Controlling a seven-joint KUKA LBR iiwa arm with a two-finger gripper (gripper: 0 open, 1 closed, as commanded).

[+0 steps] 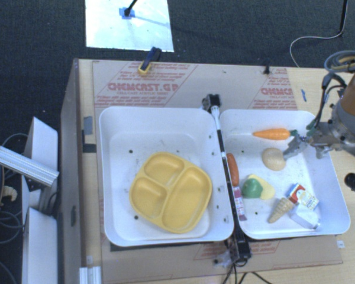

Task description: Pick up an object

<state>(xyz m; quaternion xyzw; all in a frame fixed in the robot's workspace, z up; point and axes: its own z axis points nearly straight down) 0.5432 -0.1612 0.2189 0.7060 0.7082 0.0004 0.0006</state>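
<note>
Dark carpet surrounds a bench (165, 78) covered with printed board, on which two shallow white bins sit side by side. Left bin (115, 129) contains a yellow divided tray (170, 191). Right bin (331, 209) contains the candidate objects: an orange carrot (271, 134) near the far wall, a beige egg-shaped item (273, 158) just below it, a red sausage-like piece (233, 168) along the inner wall, a green and yellow piece (254, 187), an ice-cream cone toy (280, 209) and a small carton (303, 197). For a reliable pick, select an object standing apart from its neighbours; the carrot and the egg-shaped item lie nearest the gripper (300, 142), and the carrot is best grasped across its narrow width, with the descent centred to avoid nudging it aside. Grey arm (350, 114) enters from the right and is positioned low over the right bin's far right area, gripper angled toward the carrot's leafy end. The jaws appear spread, with nothing between them.
</note>
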